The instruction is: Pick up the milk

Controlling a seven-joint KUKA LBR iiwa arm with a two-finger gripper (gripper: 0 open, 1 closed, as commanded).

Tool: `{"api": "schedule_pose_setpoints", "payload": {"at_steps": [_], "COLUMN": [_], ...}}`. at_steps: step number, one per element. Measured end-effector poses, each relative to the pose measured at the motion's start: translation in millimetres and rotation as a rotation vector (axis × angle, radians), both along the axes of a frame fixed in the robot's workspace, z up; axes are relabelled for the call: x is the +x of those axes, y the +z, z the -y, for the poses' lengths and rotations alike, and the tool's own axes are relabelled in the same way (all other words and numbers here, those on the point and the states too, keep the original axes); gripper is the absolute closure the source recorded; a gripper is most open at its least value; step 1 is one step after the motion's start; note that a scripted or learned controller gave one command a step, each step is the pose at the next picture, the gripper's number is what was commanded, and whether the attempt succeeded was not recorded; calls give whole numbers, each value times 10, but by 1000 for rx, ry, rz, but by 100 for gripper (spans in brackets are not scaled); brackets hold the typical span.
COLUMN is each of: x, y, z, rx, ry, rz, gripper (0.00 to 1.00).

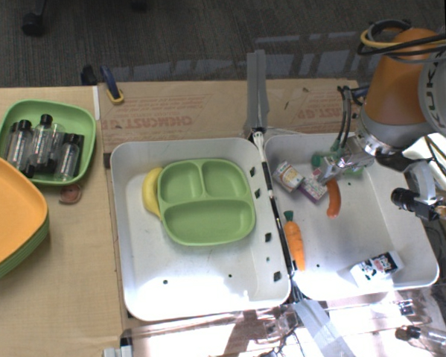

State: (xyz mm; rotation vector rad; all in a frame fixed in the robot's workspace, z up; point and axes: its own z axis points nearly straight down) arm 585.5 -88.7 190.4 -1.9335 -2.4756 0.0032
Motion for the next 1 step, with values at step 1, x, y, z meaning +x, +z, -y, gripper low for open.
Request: {"api": "schedule_pose_setpoints", "payload": {"at_steps": [1], "x": [-421], "y": [333], "z": [195], "rx": [1], "ry": [223], "rz": [0], "gripper": [100]}}
